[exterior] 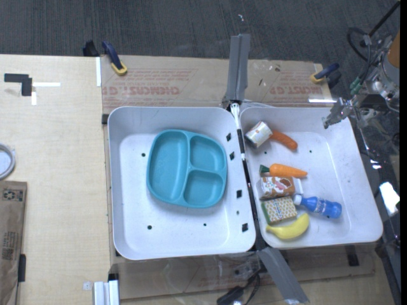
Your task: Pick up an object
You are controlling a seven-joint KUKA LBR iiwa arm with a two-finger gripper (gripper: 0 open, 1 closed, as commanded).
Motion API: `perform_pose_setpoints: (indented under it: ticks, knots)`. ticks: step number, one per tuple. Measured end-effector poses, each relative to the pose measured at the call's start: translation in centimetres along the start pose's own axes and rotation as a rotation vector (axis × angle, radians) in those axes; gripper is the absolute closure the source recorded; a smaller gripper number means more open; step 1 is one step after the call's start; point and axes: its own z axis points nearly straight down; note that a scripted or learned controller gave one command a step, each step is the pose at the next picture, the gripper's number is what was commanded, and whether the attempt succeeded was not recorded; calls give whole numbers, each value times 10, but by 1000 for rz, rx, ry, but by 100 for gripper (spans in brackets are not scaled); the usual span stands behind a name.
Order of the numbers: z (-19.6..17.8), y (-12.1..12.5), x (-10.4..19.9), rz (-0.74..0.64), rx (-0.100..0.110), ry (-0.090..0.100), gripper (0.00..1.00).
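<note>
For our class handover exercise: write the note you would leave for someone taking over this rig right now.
Tool: over the right bin's far right corner, holding nothing that can be seen; whether it is open or shut cannot be told.
Right bin: can, two carrots, two small packs, blue bottle, banana.
Left bin: blue divided plate.
Done: nothing picked.
Left: pick one object.

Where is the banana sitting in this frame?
The banana lies in the right bin, near its front-left corner in the camera view, just below the small cracker packet and left of the blue bottle.
</note>
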Motion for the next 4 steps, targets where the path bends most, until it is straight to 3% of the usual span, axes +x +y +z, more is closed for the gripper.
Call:
perform_pose_setpoints:
  ticks: [1,2,3,4]
  knots:
    - [0,0,0,0,0,0,0]
    - [96,-37,36,292,0,0,0]
    - [158,-82,76,296,1,1,0]
    - [110,-99,84,399,-1,0,0]
